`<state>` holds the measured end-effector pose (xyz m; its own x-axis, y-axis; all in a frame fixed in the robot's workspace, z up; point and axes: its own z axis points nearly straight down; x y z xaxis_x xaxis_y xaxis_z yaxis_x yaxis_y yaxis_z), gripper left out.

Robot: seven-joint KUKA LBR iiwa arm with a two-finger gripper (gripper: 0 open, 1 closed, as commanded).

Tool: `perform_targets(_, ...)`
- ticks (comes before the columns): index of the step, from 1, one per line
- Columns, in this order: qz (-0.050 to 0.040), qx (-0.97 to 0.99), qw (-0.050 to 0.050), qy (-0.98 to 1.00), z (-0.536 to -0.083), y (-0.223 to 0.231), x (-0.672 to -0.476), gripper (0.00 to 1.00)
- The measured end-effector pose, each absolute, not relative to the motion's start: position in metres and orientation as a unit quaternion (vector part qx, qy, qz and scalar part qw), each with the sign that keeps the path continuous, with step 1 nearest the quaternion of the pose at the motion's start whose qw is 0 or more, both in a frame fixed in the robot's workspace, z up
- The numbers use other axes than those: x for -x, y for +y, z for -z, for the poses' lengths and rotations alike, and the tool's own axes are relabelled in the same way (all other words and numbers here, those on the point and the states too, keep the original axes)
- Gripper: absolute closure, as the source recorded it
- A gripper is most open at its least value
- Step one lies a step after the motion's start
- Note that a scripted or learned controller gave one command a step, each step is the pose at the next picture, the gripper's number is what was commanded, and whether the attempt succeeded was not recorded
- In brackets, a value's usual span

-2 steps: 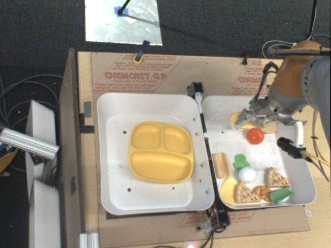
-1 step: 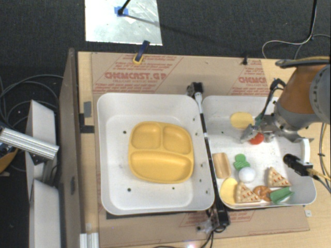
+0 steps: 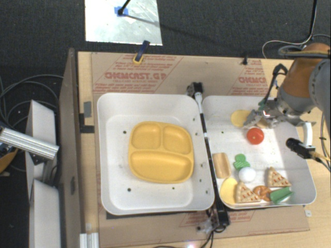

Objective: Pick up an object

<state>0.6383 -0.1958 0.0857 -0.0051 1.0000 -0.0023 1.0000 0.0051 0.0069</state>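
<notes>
Bench surroundings and the left bin

A yellow three-compartment plastic tray lies flat in the left shallow white bin, which sits on a brown printed cardboard sheet covering the worktop. Beyond the cardboard's far edge a shiny silver square sheet lies on dark carpet. Black cables loop at the left, near a white metal bracket

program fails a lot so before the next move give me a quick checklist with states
1. Gripper is over the right bin: ok
2. A target lies near it, tomato just below: ok
3. Something already held: cannot tell
4. Tomato stands apart from the yellow disc: ok
5. Spare items crowd the bin's near corner, waffles and white ball touching: not ok
6. Tray sits in the left bin, out of the way: ok
</notes>
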Motion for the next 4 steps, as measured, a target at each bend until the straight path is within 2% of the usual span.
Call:
perform_targets(1, 0.0004, -0.707, -0.002, 0.708, -0.084, -0.163, -0.589, 0.00)
perform_targets(2, 0.0003, -0.706, -0.002, 0.709, -0.084, -0.122, -0.548, 0.00)
perform_targets(3, 0.0005, -0.710, 0.013, 0.704, -0.088, -0.104, -0.518, 0.00)
perform_targets(4, -0.0009, -0.708, 0.005, 0.706, -0.096, -0.099, -0.518, 1.00)
